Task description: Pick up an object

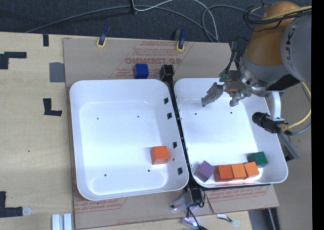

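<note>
My pincer (220, 99) hangs over the top part of the right bin (263, 177), and my 2 fingers are spread wide apart. There is nothing between them. I hold nothing at all.

The things I could pick up are far from my pincer. In the right bin, along the bottom edge, there is a row of blocks packed close. A purple block (204, 171) sits at the left end, tipped a bit. Next to it are 2 orange blocks (232, 172), side by side and touching. A green block (258, 159) sits just past them, near the corner. In the left bin (86, 92) there is 1 more orange block (159, 154), all alone near the bottom right part. A blue block (141, 70) sits on the bench (30, 123), outside the bins, above the left one.

I think a few things could go wrong here. The blocks in the row are so close that my fingers may not fit between them. I could push 1 away or grab 2 at once. They also sit near the bin wall, so a finger could bump the wall. If I close right here, I would grab only air. The lone orange block looks easier, since it has room all around it.
</note>
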Robot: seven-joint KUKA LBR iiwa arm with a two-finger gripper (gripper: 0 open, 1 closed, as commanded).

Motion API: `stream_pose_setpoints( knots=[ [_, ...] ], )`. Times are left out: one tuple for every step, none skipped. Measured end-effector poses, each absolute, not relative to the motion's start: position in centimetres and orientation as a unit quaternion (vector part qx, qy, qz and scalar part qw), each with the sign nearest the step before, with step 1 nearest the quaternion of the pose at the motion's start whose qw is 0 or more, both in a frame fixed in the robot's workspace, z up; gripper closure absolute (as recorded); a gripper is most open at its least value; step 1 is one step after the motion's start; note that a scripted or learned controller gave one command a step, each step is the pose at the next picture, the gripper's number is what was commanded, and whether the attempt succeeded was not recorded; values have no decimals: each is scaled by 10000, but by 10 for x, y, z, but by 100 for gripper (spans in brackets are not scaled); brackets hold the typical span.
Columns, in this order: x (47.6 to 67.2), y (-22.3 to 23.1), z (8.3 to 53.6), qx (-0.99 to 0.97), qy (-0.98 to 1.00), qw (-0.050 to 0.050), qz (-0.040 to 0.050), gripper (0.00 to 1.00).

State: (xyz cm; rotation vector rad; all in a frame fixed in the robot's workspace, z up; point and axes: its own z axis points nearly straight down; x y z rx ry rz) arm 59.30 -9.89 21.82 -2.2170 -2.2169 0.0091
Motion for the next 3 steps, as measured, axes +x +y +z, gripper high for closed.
stream_pose_setpoints(
  knots=[
    [595, -99, 223, -7069, -7073, 1, 1, 0],
    [587, -94, 176, -7068, -7074, 17, 14, 0],
    [591, -100, 131, -7070, -7072, 14, 12, 0]
  ],
)
